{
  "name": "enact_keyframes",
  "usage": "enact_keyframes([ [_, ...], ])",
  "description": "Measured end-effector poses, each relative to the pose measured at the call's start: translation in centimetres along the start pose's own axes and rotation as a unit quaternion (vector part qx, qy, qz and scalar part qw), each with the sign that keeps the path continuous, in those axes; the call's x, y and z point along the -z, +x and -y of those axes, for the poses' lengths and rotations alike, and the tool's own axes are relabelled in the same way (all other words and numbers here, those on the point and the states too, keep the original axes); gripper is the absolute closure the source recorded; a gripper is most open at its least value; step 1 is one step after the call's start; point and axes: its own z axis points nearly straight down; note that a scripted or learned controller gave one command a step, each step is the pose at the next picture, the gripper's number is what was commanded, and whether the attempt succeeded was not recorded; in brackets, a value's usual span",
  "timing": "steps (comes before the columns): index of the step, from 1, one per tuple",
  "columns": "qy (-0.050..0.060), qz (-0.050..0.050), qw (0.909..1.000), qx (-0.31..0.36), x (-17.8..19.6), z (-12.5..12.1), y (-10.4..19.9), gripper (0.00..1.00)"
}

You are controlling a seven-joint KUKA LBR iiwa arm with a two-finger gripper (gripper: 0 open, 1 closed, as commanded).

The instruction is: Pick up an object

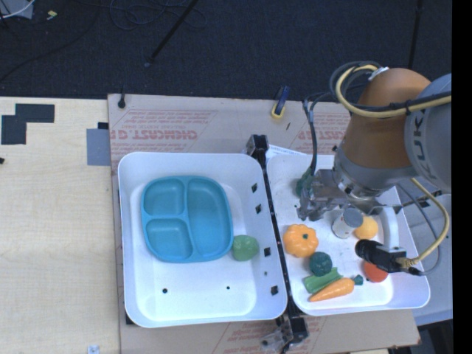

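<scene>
On the tan bench with 2 white bins, the claw (316, 206) hangs just above the orange pumpkin (300, 240) in the right bin (413, 297), and I cannot tell its state, so it should drop straight down slowly.

Two white bins side by side, arm over the right one.
Left bin (140, 286): blue divided plate (186, 218), green ball (245, 248) touching its right edge. Right bin (413, 295): gripper (316, 203) low at far left, orange pumpkin (300, 240) just near of it, carrot (332, 289) at near edge.
</scene>
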Motion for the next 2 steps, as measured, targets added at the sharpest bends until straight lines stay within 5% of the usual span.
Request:
enact_keyframes([
  [2, -0.001, 0.001, 1.0000, -0.002, -0.99, 1.22, 0.50, 1.00],
])
